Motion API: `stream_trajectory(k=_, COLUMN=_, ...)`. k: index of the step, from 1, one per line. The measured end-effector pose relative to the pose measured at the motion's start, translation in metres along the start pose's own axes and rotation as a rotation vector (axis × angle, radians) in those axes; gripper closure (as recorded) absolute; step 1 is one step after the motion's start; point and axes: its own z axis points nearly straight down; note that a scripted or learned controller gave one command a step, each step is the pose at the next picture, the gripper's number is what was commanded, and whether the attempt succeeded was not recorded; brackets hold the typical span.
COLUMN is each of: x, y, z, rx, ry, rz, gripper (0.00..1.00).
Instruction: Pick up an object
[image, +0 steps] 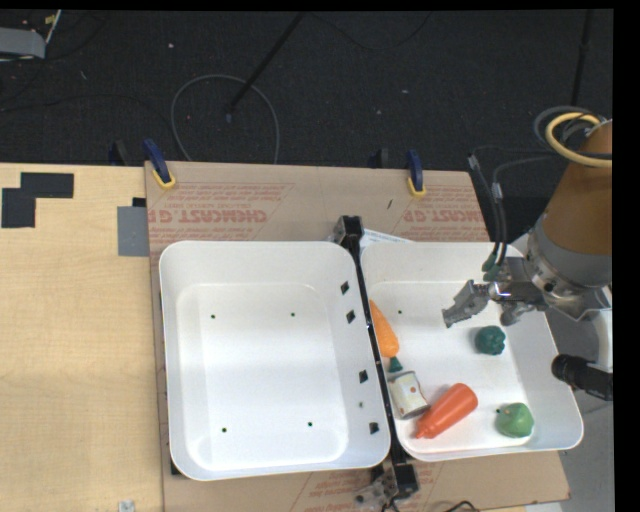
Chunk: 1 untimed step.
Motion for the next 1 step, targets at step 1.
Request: stream_trajectory(k=1, x=-0.0005, y=0.0000, z=-0.0099, rx=0.000, ry=0.000, rz=0.001, gripper=1.00)
